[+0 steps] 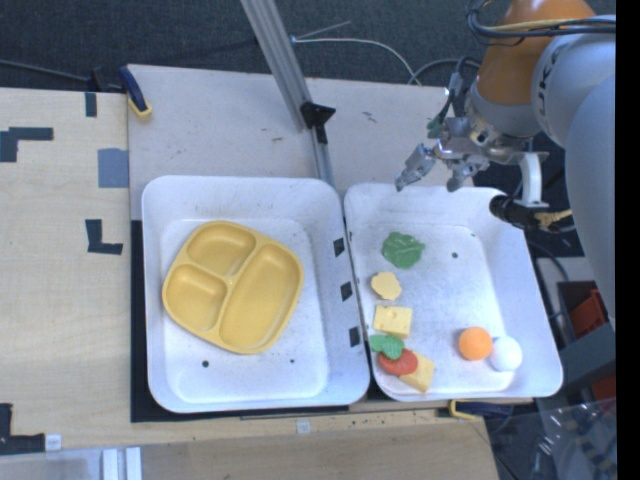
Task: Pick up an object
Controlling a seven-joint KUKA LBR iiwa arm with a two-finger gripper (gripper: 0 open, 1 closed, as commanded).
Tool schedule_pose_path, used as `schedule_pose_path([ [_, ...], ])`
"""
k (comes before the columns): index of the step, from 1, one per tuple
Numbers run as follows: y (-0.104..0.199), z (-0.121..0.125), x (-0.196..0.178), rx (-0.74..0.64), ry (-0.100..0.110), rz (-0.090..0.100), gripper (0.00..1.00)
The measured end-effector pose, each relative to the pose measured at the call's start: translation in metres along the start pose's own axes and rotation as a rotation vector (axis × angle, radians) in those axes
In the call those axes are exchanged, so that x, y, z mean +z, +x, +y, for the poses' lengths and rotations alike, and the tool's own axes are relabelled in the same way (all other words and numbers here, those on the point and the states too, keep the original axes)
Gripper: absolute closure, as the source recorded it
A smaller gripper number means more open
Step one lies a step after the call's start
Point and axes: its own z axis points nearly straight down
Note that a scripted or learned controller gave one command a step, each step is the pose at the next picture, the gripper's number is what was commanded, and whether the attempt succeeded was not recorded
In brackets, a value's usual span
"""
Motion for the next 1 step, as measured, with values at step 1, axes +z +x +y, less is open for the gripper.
schedule_pose_path([
  [1,0.0115,0.0049,0.0185,0.000,0.001,0.001,0.00],
])
